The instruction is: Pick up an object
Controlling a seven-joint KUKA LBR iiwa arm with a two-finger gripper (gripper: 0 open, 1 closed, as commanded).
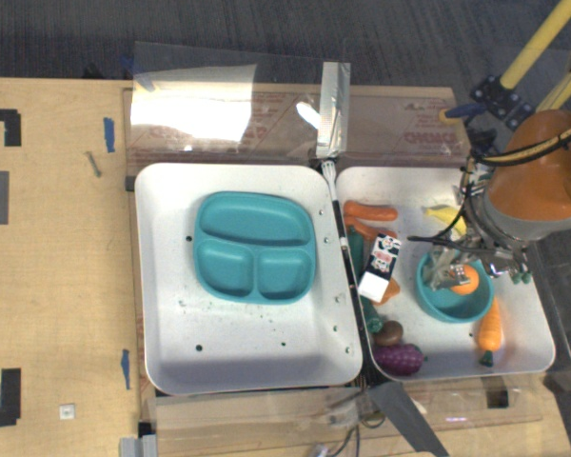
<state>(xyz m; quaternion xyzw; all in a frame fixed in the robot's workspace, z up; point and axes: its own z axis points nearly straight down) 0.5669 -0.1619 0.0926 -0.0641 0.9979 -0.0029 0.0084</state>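
Over the right bin (542, 350) I see my hand (454, 272) hanging above a teal bowl (436, 302) with an orange piece (467, 282) inside — whether it grips anything, I cannot tell. Left bin (162, 341) — teal divided tray (255, 246).

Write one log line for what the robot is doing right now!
phase: reaching | hand: over teal bowl in right bin | bowl holds orange thing | held: cannot tell | left bin: teal divided plate
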